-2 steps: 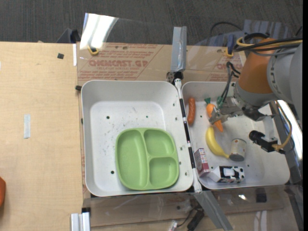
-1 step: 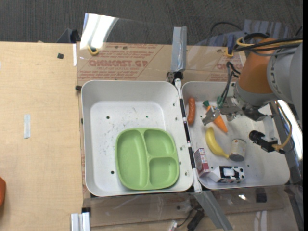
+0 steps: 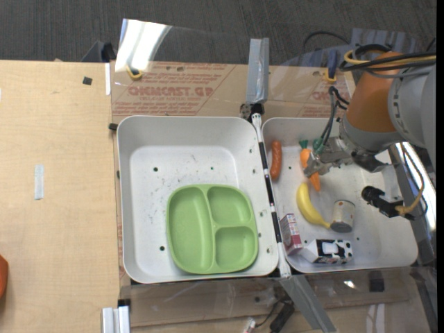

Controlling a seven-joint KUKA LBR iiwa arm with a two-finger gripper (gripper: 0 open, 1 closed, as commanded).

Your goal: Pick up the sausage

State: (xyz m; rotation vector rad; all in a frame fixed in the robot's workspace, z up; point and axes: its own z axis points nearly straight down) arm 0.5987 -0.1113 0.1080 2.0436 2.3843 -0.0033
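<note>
The gripper (image 3: 316, 168) is hanging low in the right bin (image 3: 388, 255), its tip sitting over a small orange carrot (image 3: 306, 158), and the dark metal parts there are blurring together so that whether it is spread or closed cannot be told. Nothing is visibly sitting between its tips. The sausage (image 3: 276, 159), reddish-orange and lying lengthwise, is resting just to the camera's left of the gripper, close against the bin's left wall and apart from the carrot. Just below the gripper a yellow banana (image 3: 310, 208) is curving across the bin floor, with a grey can (image 3: 341, 216) lying on its side right beside it. Nearer the front edge a small pink carton (image 3: 291, 232) is leaning near the left wall, and a black-and-white packet (image 3: 331, 251) is lying beside it. Above the gripper the grey arm (image 3: 409, 106) with its orange band is reaching in from the right. In the left bin (image 3: 139, 186) a green divided plate (image 3: 212, 228) is sitting toward the front right corner.
</note>
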